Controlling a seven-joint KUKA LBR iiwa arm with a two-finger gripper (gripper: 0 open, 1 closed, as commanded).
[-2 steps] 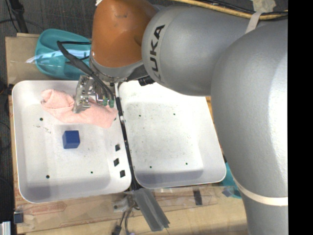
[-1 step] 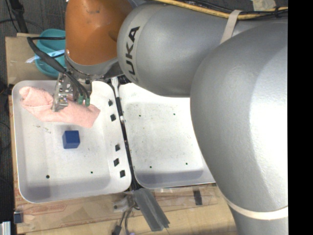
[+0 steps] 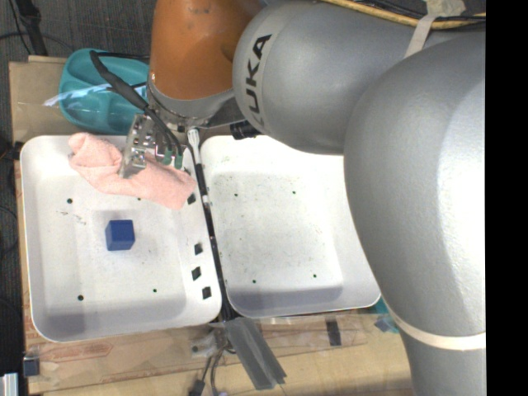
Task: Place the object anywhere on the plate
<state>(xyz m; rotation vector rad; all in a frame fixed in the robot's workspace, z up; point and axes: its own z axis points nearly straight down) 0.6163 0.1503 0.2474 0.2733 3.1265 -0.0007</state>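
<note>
The gripper hangs over the far end of the left bin, right above the pink cloth, and from this slant I cannot tell whether it is parted or closed, nor whether it has hold of the cloth; metal parts and green fittings crowd that spot. No plate can be made out, so the object is a judgement: either the cloth or the blue cube, which sits alone on the bin floor, nearer and a little left of the cloth. If the cloth is meant, a good grasp would pinch a raised fold, not the flat hem, since it is soft, rumpled and limp and will trail when lifted. The cube is small, hard and square-edged, better taken across two flat faces. The right bin is smooth white plastic with rounded corners, like its neighbour.
</note>
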